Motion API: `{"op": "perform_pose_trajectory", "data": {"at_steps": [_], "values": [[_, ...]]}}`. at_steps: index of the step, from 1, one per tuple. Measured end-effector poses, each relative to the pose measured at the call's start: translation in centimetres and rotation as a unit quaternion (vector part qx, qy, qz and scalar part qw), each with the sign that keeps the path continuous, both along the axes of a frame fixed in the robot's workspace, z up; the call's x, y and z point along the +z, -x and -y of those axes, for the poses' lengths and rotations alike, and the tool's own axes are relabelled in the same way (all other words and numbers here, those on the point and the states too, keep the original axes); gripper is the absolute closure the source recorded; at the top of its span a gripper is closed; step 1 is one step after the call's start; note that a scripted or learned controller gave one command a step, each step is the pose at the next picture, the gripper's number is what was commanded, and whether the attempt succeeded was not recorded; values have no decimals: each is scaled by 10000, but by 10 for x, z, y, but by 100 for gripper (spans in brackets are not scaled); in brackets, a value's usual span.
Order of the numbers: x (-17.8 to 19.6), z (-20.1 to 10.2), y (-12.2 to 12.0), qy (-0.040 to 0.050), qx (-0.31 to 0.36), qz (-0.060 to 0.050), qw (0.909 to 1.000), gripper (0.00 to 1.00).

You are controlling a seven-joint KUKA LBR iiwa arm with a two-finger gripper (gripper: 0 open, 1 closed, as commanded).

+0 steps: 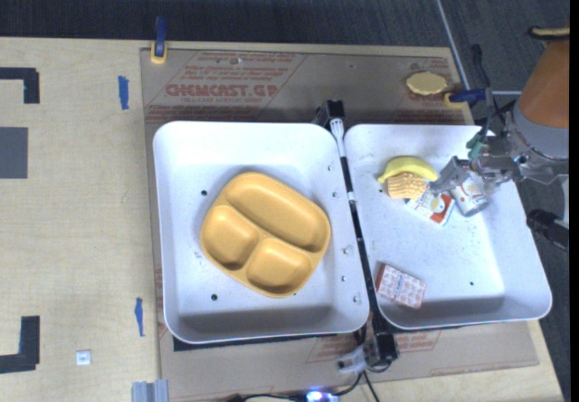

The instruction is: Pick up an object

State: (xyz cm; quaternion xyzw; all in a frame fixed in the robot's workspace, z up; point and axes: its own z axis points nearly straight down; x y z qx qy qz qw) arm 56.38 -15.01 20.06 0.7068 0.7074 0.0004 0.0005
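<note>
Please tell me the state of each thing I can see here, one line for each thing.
Yellow tray: upright, lying in the left bin.
Banana: lying in the right bin.
Waffle: beside the banana.
Packet: flat, near the front wall.
Hand: low over small packets.

The left bin (172, 210) holds a divided tray (263, 233) at its centre, while the right bin (507, 291) holds a banana (404, 168) at upper left, a carton (467, 195) just right of it, and a packet (399, 286) at lower left.
</note>
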Motion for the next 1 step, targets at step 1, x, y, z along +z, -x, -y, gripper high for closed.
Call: {"op": "perform_pose_trajectory", "data": {"at_steps": [1], "values": [[-112,-23,12,16,-7,41,10000,0]]}}
